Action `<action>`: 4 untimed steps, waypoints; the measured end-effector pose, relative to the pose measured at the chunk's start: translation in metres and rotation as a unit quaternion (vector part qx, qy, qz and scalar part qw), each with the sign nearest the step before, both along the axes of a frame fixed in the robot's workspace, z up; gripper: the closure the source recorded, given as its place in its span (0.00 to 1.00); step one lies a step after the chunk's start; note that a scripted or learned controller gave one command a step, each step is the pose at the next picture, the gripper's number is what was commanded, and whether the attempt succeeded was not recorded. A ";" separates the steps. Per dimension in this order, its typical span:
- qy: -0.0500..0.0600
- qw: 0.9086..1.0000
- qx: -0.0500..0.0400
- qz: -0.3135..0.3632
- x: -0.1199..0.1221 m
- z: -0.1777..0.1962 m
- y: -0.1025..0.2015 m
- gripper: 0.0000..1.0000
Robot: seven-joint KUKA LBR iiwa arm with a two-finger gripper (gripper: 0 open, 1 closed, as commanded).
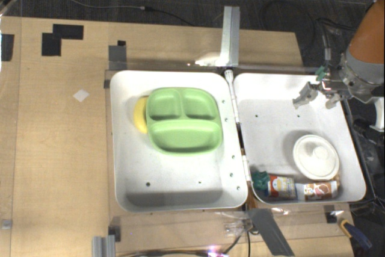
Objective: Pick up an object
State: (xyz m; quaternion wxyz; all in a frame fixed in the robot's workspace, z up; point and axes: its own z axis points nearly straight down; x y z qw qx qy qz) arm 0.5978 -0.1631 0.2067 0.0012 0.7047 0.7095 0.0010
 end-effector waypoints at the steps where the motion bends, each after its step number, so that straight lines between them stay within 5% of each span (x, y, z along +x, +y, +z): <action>1: -0.001 0.995 -0.001 0.099 0.001 -0.094 -0.042 0.00; 3: -0.006 0.996 0.000 -0.086 -0.034 -0.118 0.040 0.00; 4: -0.001 0.923 0.001 -0.385 -0.031 -0.105 0.002 0.00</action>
